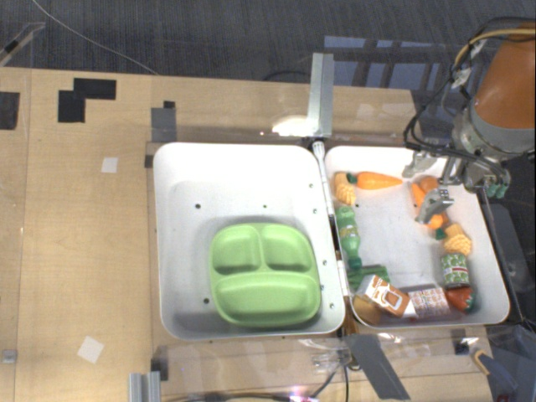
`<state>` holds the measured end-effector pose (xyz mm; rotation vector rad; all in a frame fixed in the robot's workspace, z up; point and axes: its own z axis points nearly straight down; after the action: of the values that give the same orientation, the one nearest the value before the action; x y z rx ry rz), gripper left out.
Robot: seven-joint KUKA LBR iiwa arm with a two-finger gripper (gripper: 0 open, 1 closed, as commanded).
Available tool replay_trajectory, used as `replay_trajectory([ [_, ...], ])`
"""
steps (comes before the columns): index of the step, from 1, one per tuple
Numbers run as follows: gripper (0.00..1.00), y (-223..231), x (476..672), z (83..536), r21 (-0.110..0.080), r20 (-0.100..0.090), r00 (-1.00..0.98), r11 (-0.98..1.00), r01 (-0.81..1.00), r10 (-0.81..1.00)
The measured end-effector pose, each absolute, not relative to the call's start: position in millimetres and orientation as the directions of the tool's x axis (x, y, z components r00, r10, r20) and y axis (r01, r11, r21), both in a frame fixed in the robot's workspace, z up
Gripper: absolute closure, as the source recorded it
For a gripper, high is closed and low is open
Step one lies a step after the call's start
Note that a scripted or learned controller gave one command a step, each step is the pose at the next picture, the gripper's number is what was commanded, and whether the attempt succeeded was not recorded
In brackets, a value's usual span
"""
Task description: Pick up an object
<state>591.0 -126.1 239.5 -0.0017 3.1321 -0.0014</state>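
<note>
Gripper [435, 198] low in the right bin [394, 249] over an orange piece [421, 193]; finger state indiscernible, apparently nothing lifted yet.

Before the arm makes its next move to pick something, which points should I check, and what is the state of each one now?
1. Gripper is over the right bin: ok.
2. An object lies near it, the small orange piece: ok.
3. Something is already held between the jaws: cannot tell.
4. The jaws are open wide enough: cannot tell.
5. Target stands apart from its neighbours; a yellow piece lies just below: not ok.
6. Green tray in the left bin is out of the way: ok.
</note>
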Motion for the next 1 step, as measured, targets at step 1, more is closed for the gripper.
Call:
replay_trajectory([
  [1, 0.00, -140.4, 623.8, 118.2, 0.002, 0.002, -0.999, 0.999, -0.049, -0.049],
])
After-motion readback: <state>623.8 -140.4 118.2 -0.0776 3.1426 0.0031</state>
